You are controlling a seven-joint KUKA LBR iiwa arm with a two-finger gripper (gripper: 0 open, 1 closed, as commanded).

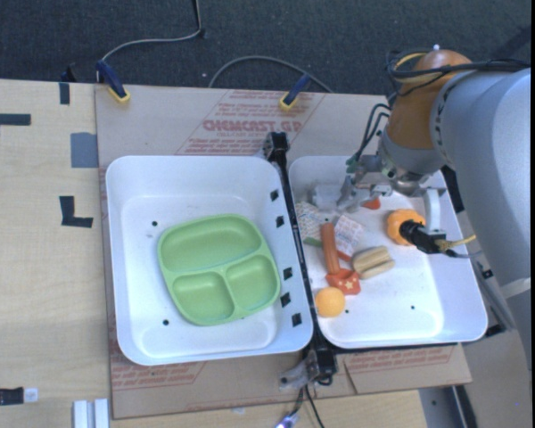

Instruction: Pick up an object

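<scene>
Clearly, two shallow, glossy white bins are sitting side by side at the middle of the frame. The left bin (125, 239) is holding a smooth, matte green plate (218, 267) with three compartments and rounded corners. The right bin (446, 315) is carrying a cluster toward its left half: a slim orange carrot (331, 248), a round orange ball (330, 302), a tan bread-like piece (372, 260), a red flat piece (345, 283) and a crinkled, printed wrapper (346, 231). A rounder orange object (399, 226) is lying just right of them.

Brown printed cardboard (241, 127) is lying under the bins on a pale wooden bench (36, 257), with dark carpet (267, 16) running along the top of the frame.

The gripper (355, 191) is hanging over the upper part of the right bin, near the wrapper; whether its fingers are spread or closed is too small and cluttered to tell. The bulky grey arm (490, 141) is covering the bin's upper right corner.
</scene>
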